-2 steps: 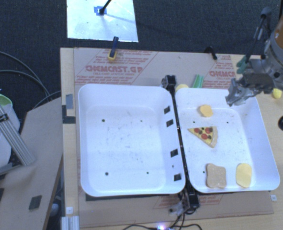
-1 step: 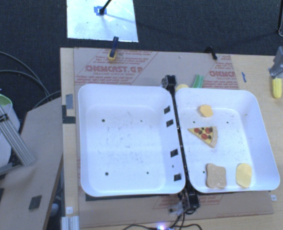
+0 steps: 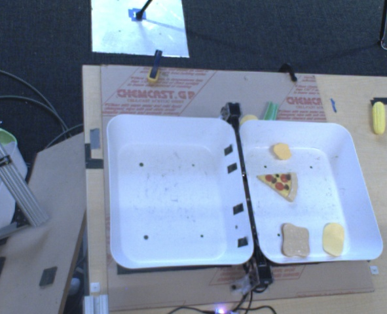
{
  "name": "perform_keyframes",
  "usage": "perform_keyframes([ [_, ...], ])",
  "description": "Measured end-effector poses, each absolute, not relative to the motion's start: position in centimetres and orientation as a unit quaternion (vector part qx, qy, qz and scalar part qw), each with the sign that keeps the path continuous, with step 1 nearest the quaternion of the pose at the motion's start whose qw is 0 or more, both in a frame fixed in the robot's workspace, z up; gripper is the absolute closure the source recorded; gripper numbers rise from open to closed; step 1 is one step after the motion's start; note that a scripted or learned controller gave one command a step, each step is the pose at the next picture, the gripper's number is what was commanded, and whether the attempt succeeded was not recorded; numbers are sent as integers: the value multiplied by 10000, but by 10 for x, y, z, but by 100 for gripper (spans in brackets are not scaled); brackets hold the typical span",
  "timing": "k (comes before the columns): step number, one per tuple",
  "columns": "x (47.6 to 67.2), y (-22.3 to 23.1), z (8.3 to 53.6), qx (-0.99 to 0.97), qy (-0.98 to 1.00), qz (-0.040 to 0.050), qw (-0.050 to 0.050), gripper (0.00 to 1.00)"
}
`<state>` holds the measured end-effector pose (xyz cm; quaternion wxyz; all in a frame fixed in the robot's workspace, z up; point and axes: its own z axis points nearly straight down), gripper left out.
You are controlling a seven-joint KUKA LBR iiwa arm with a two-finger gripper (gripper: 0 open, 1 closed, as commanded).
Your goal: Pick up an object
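Note:
Several toy food pieces lie in the right bin (image 3: 350, 150). A pizza slice (image 3: 279, 184) with red dots rests near its middle. A small round orange piece (image 3: 281, 151) sits toward the bin's far side. A slice of toast (image 3: 295, 240) lies near the front edge, and a yellow oval piece (image 3: 334, 239) is just to its right.
The left bin (image 3: 173, 188) adjoins the right one along a black clipped seam. Behind the bins on the cardboard lie a green stick (image 3: 270, 110) and a small yellow piece (image 3: 248, 118). A yellow corn-like item (image 3: 378, 118) sits at the far right of the bench.

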<state>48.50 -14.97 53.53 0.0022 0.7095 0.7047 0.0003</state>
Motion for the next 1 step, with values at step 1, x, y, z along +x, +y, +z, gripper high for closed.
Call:
perform_keyframes([
  [1, 613, -209, 430, 7069, 7073, -19, 0, 100],
])
